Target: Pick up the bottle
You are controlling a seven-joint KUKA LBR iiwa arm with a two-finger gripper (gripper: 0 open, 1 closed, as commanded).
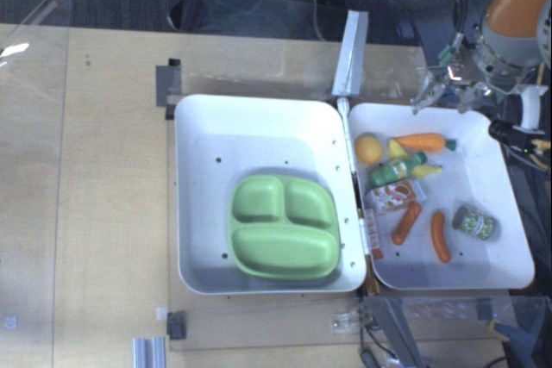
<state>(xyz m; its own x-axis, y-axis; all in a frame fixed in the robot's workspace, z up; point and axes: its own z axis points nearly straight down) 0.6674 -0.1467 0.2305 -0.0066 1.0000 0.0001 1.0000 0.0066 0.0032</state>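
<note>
The gripper (448,89) is hovering over the far rim of the right bin (509,211), near its back corner, with its fingers standing spread apart and nothing between them. The arm is reaching in from the right, its orange band sitting above the wrist.

The right half of that bin is lying mostly bare, giving open room beside the green can (474,222) that is resting on its side there. The left half is crowded: the green bottle (397,169) is lying on its side near the dividing wall, with a yellow lemon (368,149) just behind it and a carrot (420,142) beyond. A small packet (391,196) is lying in front of the bottle, and two sausages (406,223) (440,236) are resting nearer the front.

The left bin (198,185) is holding a green divided plate (284,225), sitting toward its front.
</note>
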